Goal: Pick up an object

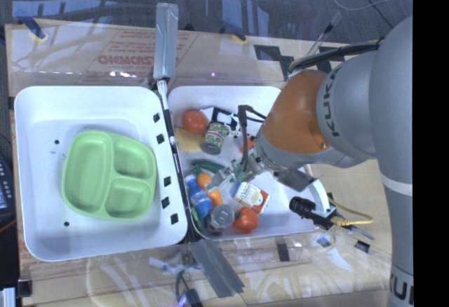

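The small white carton [250,195] lay in the right bin [280,99], just below the tool [237,172], with a red tomato-like piece [245,220] touching its lower edge. The tool hung low over the clutter, apparently not gripping anything, though whether it was released or clenched could not be told. Left of the carton lay a blue bottle [198,195]; above it stood a small can [215,137] and an orange ball [195,120]. Farther left, the left bin [31,158] held a green divided plate [109,174].
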Motion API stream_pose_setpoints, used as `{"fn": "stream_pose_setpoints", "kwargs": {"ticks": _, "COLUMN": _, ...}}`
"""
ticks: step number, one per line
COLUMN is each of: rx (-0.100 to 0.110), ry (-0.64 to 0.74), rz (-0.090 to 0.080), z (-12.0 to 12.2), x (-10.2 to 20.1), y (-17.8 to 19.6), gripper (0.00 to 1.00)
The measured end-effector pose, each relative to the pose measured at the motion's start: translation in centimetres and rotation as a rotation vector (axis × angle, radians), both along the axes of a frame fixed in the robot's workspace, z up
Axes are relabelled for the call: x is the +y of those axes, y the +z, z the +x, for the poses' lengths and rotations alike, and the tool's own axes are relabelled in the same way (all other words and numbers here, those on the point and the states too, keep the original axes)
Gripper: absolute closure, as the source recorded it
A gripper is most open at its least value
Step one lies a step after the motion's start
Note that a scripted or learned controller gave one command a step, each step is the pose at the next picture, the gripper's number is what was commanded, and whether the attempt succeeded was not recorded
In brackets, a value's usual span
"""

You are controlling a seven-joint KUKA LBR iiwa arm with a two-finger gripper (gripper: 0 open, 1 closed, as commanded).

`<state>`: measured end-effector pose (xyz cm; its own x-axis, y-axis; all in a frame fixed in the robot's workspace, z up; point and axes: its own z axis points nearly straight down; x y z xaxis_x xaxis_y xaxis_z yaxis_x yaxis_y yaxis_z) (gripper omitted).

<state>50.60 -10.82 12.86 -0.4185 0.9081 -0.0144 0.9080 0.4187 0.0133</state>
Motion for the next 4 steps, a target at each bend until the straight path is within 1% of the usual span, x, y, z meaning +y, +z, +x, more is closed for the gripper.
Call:
{"fn": "stream_pose_setpoints", "kwargs": {"ticks": 1, "rx": 0.018, "ry": 0.01, "rz": 0.005, "z": 3.1, "x": 0.2, "y": -3.7, "gripper": 0.0}}
{"fn": "stream_pose_setpoints", "kwargs": {"ticks": 2, "rx": 0.021, "ry": 0.015, "rz": 0.006, "z": 3.0, "x": 0.3, "y": -2.8, "gripper": 1.0}}
{"fn": "stream_pose_setpoints", "kwargs": {"ticks": 3, "rx": 0.017, "ry": 0.061, "rz": 0.005, "z": 0.4, "x": 0.3, "y": -3.7, "gripper": 1.0}}
{"fn": "stream_pose_setpoints", "kwargs": {"ticks": 4, "rx": 0.017, "ry": 0.056, "rz": 0.008, "z": 0.3, "x": 10.6, "y": 6.4, "gripper": 1.0}}
